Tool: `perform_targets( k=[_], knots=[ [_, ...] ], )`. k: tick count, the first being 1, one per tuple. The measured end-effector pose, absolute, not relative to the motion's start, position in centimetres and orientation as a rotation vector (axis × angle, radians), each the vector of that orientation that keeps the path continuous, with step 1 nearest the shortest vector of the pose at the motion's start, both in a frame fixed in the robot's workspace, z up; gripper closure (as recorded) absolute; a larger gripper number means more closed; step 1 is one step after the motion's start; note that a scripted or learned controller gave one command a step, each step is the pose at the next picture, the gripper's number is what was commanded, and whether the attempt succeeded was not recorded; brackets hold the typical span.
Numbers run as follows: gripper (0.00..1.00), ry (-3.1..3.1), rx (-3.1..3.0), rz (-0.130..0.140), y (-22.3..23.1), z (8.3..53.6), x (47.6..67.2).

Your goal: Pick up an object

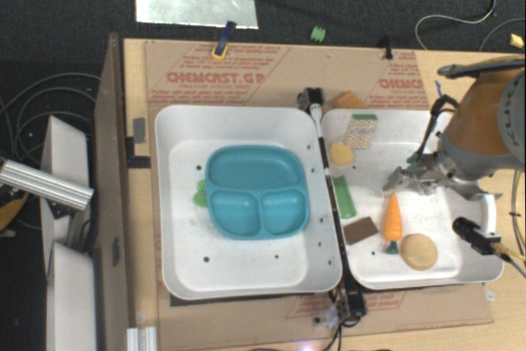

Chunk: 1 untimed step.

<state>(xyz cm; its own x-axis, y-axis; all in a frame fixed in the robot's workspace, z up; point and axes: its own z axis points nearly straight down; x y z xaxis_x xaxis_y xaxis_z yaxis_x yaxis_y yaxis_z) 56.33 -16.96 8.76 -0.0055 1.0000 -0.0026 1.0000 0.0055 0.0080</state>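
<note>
In the right bin, the jaws' spread above the carrot is unclear.

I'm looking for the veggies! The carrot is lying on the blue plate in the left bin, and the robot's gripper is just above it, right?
Not quite. The carrot lies in the right bin, between a brown block and a tan bun. The blue plate sits in the left bin. The gripper is just above the carrot, as the camera view shows.
</note>
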Motion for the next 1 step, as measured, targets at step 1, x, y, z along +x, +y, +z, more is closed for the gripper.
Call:
perform_targets(
  k=[1],
  knots=[
    [0.00,2.230,2.219,0.000,-12.27,9.58,51.87]
  ],
)
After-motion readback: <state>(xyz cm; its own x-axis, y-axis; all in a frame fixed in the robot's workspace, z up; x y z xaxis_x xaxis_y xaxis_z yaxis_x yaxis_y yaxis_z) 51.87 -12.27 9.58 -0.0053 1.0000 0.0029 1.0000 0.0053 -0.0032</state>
